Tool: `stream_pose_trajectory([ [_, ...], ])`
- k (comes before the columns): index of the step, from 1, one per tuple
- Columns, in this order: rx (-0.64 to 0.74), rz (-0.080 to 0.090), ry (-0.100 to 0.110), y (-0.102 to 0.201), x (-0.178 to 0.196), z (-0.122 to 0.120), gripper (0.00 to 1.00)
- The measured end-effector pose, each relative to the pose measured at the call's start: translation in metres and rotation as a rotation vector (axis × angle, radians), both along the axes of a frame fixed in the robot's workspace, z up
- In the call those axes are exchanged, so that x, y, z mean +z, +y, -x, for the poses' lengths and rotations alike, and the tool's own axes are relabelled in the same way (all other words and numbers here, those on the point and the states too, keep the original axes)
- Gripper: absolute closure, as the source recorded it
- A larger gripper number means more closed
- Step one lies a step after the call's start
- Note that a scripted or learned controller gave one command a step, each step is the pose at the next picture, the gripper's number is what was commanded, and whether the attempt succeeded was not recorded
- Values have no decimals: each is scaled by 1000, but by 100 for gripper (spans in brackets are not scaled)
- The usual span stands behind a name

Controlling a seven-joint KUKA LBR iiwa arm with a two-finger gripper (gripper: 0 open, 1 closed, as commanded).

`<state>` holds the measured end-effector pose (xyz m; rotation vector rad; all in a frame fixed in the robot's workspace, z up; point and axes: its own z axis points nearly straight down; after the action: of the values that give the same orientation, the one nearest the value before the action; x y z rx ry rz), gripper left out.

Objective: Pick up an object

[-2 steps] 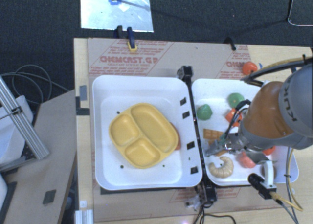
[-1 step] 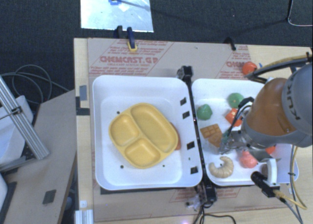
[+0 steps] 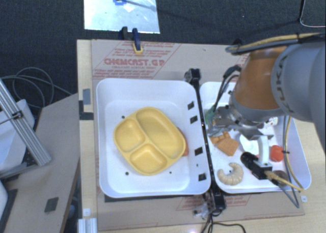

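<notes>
camera view: left bin [image 3: 109, 120], yellow plate [image 3: 148, 140]; right bin [image 3: 210, 95], curved toy [image 3: 231, 174]; gripper [image 3: 233, 126] opening unclear.

You see a smooth, faintly glossy yellow plastic plate [image 3: 148, 140] in a smooth white plastic bin [image 3: 127, 94] at 9 o'clock. Under it lies matt brown board [image 3: 147, 59]. At 12 o'clock, a shiny metal-looking sheet [image 3: 122, 3] lies on rough dark carpet [image 3: 41, 23].

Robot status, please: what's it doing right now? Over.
Gripper over right bin, beside tan block; no hold visible. Cream curved piece and small orange piece nearby. Yellow divided plate sits in left bin.
</notes>
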<state>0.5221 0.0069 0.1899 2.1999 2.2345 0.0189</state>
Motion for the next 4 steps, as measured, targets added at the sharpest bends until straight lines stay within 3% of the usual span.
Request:
stream_pose_trajectory([
  [1, -13, 4, 11, -7, -5, 3, 0],
  [2, -21, 6, 13, -68, -6, 37, 0],
  [3, -21, 6, 18, -127, -104, 38, 0],
  [4, -8, 7, 2, -112, -104, -50, 0],
])
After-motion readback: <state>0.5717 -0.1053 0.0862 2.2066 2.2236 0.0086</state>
